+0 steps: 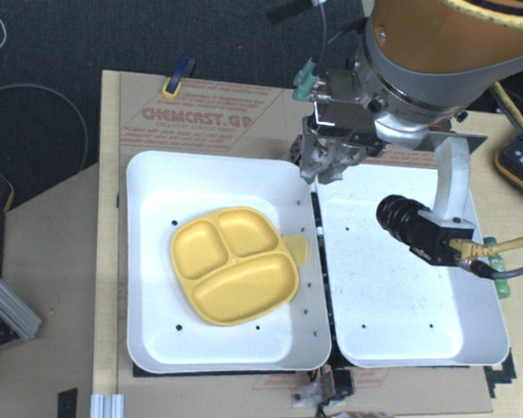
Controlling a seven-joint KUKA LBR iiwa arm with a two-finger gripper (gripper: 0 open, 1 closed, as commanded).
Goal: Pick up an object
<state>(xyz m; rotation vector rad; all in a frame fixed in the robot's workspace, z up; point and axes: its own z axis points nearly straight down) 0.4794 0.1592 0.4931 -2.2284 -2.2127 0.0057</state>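
Left shallow white plastic bin (149, 267) contains one yellow three-compartment plastic tray (233, 264), lying flat, below and left of the hand (323, 168). Hand sits at the bins' shared far corner; its state cannot be told. Right shallow white bin (467, 342) adjoins.

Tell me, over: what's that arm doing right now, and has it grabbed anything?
Gripper at the bins' far edge, over the divider. Yellow divided plate lies in the left bin, not held. Nothing between them.

Yellow divided plate (233, 264) (three compartments) lies flat, face up, in the left bin (142, 239).
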